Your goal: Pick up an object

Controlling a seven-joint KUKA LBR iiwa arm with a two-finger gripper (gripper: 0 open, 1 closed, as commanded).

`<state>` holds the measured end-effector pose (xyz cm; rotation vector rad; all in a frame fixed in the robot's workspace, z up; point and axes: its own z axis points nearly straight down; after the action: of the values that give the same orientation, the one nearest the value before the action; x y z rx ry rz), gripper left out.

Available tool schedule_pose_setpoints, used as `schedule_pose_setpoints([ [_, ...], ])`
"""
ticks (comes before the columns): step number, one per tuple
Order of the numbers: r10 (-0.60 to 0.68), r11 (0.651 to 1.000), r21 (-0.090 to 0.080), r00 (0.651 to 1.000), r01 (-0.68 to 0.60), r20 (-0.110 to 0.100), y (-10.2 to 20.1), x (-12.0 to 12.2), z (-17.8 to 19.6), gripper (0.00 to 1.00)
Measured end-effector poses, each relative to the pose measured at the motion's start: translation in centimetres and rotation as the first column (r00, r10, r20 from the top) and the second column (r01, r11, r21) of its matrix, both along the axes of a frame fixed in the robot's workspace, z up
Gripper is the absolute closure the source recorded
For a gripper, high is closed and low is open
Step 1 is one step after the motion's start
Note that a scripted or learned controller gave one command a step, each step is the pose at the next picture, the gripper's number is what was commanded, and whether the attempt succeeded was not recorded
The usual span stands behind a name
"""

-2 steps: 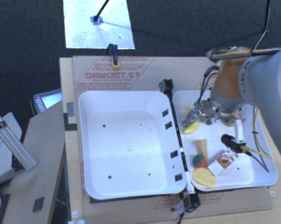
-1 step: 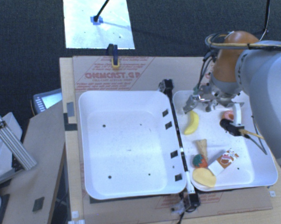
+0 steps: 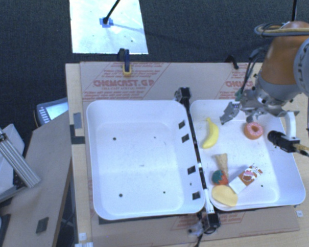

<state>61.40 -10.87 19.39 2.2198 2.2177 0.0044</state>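
Right bin holds all the objects. Pink doughnut lies just below and slightly right of the jaws, apparently not touched by them. Banana, yellow, lies to the left of the jaws and a little lower, near the divider between the bins. Farther from the jaws, toward the bin's near edge: ice-cream cone with a green-and-orange ball at its lower end, a red-and-white packet to the right of that, and a flat yellow piece touching the packet's lower left end.

Jaws: hanging over the far part of the right bin, nothing visible between them. Open or closed — cannot tell, the metal parts blur together at this angle.

Left bin sits well left of the jaws. Both bins rest on a worktop covered by a printed board.
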Motion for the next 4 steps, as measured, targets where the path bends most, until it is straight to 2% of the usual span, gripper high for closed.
schedule_pose_setpoints([
  [1, 0.006, 1.0, 0.002, 1.0, -0.006, -0.009, 2.5, -0.4, -11.5, 0.0],
  [2, 0.005, 1.0, 0.0, 1.0, -0.005, -0.001, 2.3, -0.1, -9.8, 1.0],
  [3, 0.0, 1.0, 0.0, 1.0, 0.0, 0.002, 1.7, -3.0, 0.0, 1.0],
  [4, 0.009, 1.0, 0.002, 1.0, -0.009, 0.007, 5.8, -7.9, 10.5, 1.0],
])
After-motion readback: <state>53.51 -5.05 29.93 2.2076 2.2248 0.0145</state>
